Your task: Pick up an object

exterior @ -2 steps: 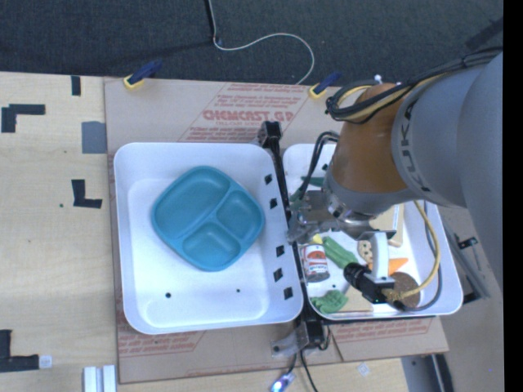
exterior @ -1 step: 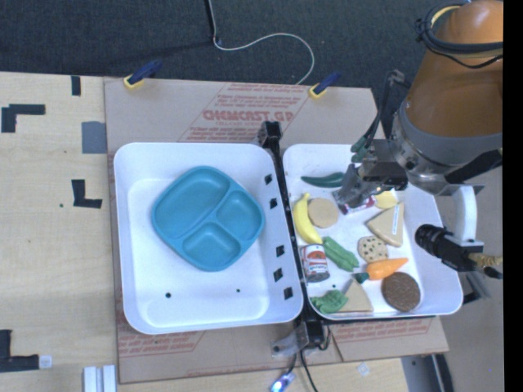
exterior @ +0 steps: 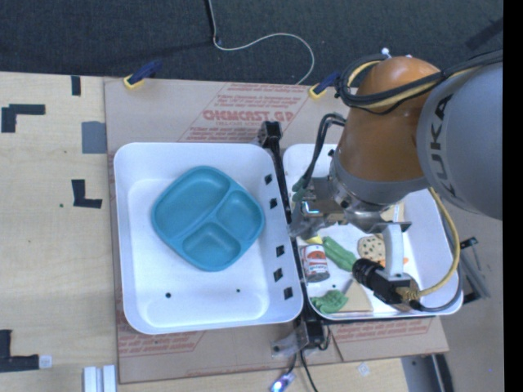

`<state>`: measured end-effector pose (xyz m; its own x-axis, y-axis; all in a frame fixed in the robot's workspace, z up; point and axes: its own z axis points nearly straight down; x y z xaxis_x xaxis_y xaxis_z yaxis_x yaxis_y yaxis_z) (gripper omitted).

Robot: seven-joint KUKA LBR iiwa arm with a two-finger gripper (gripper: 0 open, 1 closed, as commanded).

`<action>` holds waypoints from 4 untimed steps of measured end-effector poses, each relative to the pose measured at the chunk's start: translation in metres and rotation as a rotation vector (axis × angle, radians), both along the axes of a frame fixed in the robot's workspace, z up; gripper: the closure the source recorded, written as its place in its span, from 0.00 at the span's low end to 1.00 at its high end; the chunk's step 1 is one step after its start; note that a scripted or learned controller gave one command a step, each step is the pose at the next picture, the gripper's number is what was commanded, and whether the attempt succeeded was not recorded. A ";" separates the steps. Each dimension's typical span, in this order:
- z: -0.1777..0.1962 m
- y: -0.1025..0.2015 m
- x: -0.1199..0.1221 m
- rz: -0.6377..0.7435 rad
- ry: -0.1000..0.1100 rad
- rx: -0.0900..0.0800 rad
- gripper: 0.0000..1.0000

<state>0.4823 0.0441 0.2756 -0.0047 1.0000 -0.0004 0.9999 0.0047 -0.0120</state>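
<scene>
The arm's orange-banded wrist (exterior: 384, 129) hangs over the right bin (exterior: 448, 227), and my gripper (exterior: 310, 212) points down at that bin's left side. Just below the gripper lies a small can with a red label (exterior: 315, 262). A green bean-like piece (exterior: 338, 251) rests beside the can, to its right. Another green piece (exterior: 330, 303) lies at the bin's front edge. A speckled round cookie (exterior: 372, 247) sits right of the green piece. The wrist hides the back part of the right bin.
A blue divided plate (exterior: 208, 216) lies in the left bin (exterior: 135, 243). A black divider with clips (exterior: 280, 211) runs between the two bins. A white cable (exterior: 261, 43) loops across the dark floor behind the bench.
</scene>
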 end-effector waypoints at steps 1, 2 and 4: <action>0.084 0.003 0.002 -0.002 -0.016 0.001 1.00; 0.149 0.046 0.002 0.003 -0.016 0.002 1.00; 0.158 -0.002 0.002 -0.010 -0.018 -0.001 1.00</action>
